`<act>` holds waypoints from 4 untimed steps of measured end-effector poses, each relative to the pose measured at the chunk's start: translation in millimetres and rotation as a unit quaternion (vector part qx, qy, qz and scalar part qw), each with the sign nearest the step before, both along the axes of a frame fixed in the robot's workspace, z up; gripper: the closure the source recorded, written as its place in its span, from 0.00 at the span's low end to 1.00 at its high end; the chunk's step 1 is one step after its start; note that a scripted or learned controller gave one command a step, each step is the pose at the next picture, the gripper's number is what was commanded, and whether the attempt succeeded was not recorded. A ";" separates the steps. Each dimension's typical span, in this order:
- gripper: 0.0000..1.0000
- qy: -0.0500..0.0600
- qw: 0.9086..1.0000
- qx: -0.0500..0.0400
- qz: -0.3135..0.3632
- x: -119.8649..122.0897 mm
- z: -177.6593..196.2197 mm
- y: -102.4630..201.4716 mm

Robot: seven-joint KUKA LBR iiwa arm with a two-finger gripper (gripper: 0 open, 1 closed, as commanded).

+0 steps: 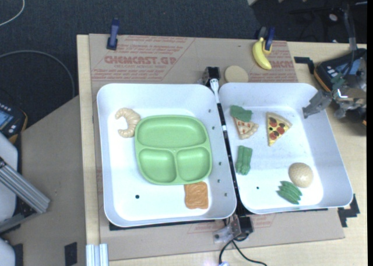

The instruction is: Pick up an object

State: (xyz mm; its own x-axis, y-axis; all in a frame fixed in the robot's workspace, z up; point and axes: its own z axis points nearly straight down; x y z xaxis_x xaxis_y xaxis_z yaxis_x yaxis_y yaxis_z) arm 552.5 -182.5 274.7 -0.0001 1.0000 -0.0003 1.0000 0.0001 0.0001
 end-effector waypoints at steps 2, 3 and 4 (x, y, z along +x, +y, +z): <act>1.00 0.005 1.000 0.003 0.001 -43.0 -46.3 43.9; 1.00 0.005 1.000 0.003 0.003 -75.6 -93.0 107.6; 1.00 -0.003 1.000 0.001 0.003 -72.1 -38.0 159.2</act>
State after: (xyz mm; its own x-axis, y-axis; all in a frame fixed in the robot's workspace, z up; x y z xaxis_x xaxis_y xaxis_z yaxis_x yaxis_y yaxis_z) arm 480.4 -23.3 236.7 -0.0069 1.0000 0.0014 1.0000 0.0069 0.0061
